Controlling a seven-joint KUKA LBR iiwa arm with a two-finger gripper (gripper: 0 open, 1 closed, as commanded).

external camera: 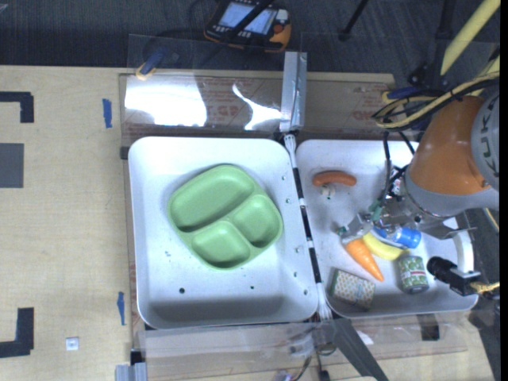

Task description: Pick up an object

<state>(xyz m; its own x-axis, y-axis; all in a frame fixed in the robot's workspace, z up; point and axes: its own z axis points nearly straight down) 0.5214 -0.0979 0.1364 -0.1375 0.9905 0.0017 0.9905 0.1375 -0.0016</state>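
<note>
- Pale wooden worktop [63,213], dark carpeted floor beyond its far edge, with a handheld screen unit [246,21] lying there.
- Side by side on the worktop: left bin [151,173] and right bin [357,159], both shallow and white.
- In the left bin, alone near the middle: a green divided plate [226,213] with three compartments.
- Reaching in from the right, over the right bin: grey arm with its orange band [448,157].
- Low over the middle of the right bin: the tool [378,214]; open or closed, cannot tell; nothing seen gripped.
- Just below the tool, bunched together: a blue piece [405,236], a yellow piece [383,248] and an orange carrot [364,258], touching one another.
- Toward the far wall of the right bin, apart from that cluster: a brown-orange sausage [334,179].
- At the near wall: a patterned packet [352,286], lying flat.
- Beside the carrot's right: a small can [412,275] with a green label, upright.
</note>
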